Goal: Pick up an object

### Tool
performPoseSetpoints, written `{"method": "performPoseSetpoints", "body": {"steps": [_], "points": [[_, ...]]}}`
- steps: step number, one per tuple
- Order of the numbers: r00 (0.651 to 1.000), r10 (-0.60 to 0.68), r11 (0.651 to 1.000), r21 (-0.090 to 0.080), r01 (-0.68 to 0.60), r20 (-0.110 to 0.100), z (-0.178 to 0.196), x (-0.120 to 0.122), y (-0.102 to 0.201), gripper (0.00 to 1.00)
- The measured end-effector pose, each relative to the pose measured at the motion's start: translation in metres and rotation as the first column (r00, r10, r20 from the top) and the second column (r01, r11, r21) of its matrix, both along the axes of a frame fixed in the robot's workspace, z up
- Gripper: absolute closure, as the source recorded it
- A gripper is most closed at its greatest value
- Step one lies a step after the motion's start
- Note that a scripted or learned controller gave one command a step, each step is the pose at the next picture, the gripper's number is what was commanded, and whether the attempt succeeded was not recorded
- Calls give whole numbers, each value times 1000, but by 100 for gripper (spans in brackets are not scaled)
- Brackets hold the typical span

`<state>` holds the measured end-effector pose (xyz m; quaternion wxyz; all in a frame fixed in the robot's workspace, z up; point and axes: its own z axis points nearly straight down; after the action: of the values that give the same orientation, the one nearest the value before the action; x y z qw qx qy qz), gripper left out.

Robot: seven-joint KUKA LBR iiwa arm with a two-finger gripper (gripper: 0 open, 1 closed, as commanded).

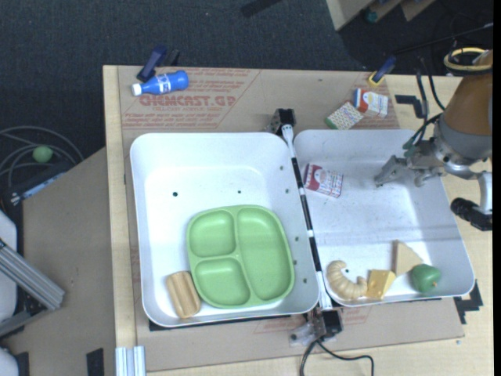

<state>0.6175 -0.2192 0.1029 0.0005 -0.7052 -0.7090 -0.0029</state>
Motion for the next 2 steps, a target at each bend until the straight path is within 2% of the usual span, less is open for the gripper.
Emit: {"method": "performPoseSetpoints", "body": {"steps": [1,2], "points": [[1000,-7,1000,-5,7,-5,-19,-139,16,0],[1000,-7,1000,-5,7,-1,-8,-138,17,100]]}}
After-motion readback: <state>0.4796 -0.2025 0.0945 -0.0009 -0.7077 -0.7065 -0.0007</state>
